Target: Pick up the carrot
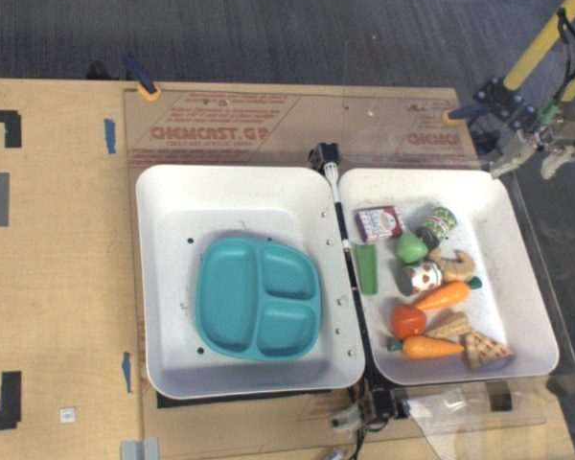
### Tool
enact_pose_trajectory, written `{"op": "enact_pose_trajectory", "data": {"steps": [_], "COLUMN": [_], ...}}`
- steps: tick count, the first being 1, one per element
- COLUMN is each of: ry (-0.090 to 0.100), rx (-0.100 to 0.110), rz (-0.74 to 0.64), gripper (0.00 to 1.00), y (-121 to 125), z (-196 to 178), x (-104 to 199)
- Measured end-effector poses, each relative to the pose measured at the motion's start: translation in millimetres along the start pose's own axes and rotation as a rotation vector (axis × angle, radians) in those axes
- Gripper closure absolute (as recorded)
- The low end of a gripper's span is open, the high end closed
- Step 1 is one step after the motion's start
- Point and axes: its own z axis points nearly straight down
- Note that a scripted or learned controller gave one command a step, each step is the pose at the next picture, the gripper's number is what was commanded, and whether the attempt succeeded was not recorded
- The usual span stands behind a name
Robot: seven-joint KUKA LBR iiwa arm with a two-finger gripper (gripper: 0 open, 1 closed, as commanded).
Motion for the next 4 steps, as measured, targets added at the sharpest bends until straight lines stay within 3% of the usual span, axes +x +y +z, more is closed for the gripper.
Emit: {"op": "enact_pose_trajectory", "data": {"steps": [1, 2, 3, 4], "ry": [0.004, 0.000, -0.002, -0.005], "rx": [0.015, -0.004, -0.011, -0.018], "rz": [0.090, 0.037, 0.237, 0.238], "gripper": [0.00, 0.00, 0.00, 1.00], "y": [-52, -125, -145, -143], "z": [131, 187, 190, 179], "x": [0, 42, 64, 63]}}
